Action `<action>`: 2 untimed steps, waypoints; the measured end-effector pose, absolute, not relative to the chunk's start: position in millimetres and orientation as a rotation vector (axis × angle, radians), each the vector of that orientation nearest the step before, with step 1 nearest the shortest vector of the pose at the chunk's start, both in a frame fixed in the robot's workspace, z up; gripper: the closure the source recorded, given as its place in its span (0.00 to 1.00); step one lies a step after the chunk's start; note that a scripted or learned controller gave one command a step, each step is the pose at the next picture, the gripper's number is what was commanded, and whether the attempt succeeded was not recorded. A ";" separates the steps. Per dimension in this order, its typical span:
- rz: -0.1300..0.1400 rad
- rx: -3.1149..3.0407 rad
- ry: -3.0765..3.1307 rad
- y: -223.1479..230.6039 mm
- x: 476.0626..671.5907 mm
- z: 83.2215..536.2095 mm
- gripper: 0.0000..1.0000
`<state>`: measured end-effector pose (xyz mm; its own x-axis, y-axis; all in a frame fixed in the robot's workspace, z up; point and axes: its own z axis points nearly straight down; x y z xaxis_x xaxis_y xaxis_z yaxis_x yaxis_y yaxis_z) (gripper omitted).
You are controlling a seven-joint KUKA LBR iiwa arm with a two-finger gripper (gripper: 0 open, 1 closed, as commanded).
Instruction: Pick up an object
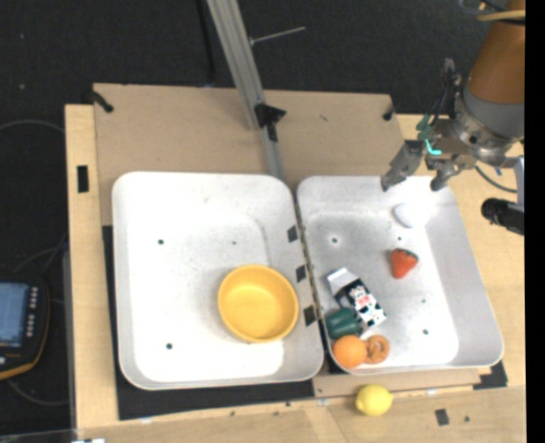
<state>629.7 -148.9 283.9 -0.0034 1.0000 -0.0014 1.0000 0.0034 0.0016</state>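
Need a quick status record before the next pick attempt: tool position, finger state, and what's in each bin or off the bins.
tool: above the far edge of the right bin, fingers spread, nothing between them
left bin: yellow bowl
right bin, middle: strawberry, white lump further back
right bin, near-left corner: orange, green piece, black-and-white block, small brownish thing, clustered together
off the bins: lemon on the bench in front
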 end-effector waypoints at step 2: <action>-0.007 2.224 2.222 -151.2 619.7 173.3 0.00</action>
